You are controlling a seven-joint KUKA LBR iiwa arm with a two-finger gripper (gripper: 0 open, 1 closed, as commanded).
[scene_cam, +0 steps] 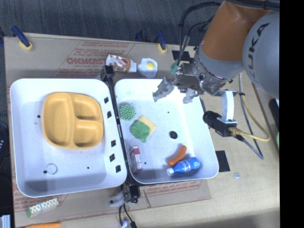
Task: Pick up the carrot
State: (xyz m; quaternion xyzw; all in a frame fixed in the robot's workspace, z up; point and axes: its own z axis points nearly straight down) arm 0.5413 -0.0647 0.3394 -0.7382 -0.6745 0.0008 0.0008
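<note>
**Carrot waits in right bin, gripper above, empty**

Carrot (177,155) lies at the near side of the right bin (202,132), slanted, its lower end touching a blue bottle (184,166). Gripper (175,93) hangs over the bin's far edge, fingers spread wide, nothing between them; well apart from the carrot.

Judgement: likely a light, stiff plastic toy, smooth and rounded, prone to slip. Best pinched across its middle, away from the bottle.

Count in right bin: one carrot, one bottle, one green ball (127,111), one green-and-yellow piece (142,128), one small packet (136,158). Left bin (21,141): one yellow tray (73,119).
</note>
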